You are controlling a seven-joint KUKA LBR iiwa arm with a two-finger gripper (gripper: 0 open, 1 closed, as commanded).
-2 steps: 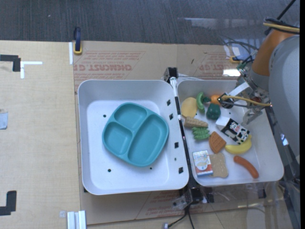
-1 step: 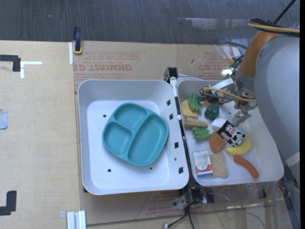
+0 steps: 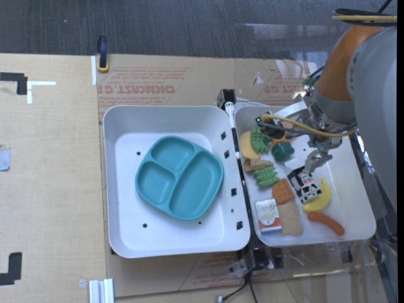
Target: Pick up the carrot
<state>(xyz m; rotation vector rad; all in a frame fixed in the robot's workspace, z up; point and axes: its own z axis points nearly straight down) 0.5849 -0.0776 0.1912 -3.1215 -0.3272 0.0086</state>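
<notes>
Carrot (image 3: 283,149): toy veg, orange body w/ green top, in right bin (image 3: 358,188), upper-middle of the pile, approx 12 o'clock from bin centre. Partly hidden by cables, so exact outline unclear.
Handling (judged): looks like light, hard plastic; stiff, smooth, prob slippery; tapered, so may squirt out of a pinch. Not fragile.
Grip spot (judged): across the thicker mid-body, fingers square to its long axis; avoid the narrow tip and the leafy end.
Neighbours: green leafy piece (image 3: 259,139) at 9 o'clock, touching or nearly so; ridged green veg (image 3: 267,174) at 7 o'clock; yellow banana (image 3: 320,201) and orange sausage-like piece (image 3: 326,223) at 5 o'clock, well apart; small carton (image 3: 267,214) and cracker (image 3: 289,217) at 6 o'clock.
Gripper (image 3: 314,160): hangs at 3 o'clock of carrot, near but apart. Open/closed: can't tell, too small and cable-cluttered. Nothing seen held.
Arm (image 3: 360,68): grey w/ orange band, enters from 2 o'clock.
Left bin (image 3: 120,219): holds teal divided plate (image 3: 180,177).
Task stage (judged): approach, grasp not yet made.
</notes>
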